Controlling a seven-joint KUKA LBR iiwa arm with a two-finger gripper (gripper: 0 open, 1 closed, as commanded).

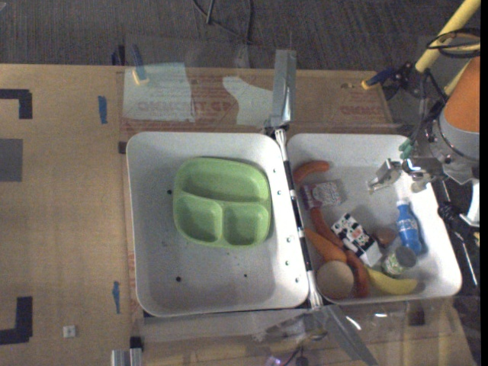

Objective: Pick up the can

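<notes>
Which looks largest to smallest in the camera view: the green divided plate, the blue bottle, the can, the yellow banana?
1. Green divided plastic plate, clearly largest.
2. Blue plastic bottle and yellow banana: similar apparent length, and the banana is partly hidden, so unranked.
3. Small round metal can, smallest.

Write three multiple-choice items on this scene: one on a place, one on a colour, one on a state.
1. Where is the tray?
A. left bin
B. right bin
C. on the bench outside the bins

2. What colour is the bottle?
A. red
B. blue
C. green

3. How does the can stand with the end effector?
A. held
B. lifted above the bin
C. lying in the right bin, apart from it

Key: 1 A, the green tray lies in the left bin. 2 B, its body is blue. 3 C, the can rests by the banana, with the end effector up-frame over the same bin.
</notes>
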